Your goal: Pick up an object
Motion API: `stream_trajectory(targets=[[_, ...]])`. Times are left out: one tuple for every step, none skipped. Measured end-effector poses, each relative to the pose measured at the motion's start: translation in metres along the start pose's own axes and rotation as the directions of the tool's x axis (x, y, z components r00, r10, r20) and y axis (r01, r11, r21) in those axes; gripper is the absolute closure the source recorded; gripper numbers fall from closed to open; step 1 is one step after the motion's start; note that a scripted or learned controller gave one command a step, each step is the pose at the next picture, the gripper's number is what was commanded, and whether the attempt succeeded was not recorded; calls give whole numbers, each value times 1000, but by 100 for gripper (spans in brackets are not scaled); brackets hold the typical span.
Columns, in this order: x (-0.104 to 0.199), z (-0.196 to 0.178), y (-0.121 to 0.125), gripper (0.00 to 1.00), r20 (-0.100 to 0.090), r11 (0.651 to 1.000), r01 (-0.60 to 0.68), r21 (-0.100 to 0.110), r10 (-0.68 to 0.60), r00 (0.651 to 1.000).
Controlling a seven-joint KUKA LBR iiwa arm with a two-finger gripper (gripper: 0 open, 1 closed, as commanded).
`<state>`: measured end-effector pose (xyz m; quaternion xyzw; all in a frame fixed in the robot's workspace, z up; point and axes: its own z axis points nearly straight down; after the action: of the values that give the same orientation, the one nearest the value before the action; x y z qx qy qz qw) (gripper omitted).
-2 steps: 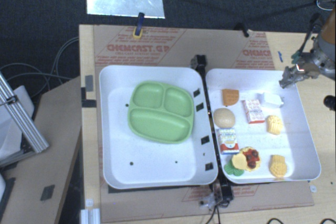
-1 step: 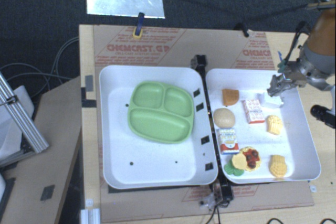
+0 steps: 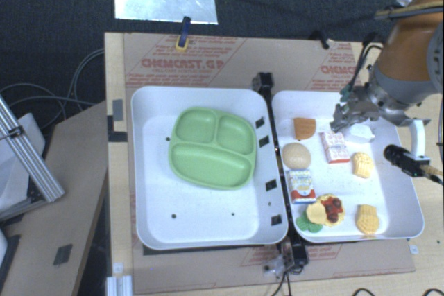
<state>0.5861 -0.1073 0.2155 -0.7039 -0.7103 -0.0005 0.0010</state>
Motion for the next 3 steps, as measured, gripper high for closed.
stream_trajectory(targets=[[51,1,-29,100,0,1000,0,2,0,1000],[97,4,-52,100,0,1000,0,1,0,1000],[142,-7,-72,100,-1,1000,0,0,0,1000]])
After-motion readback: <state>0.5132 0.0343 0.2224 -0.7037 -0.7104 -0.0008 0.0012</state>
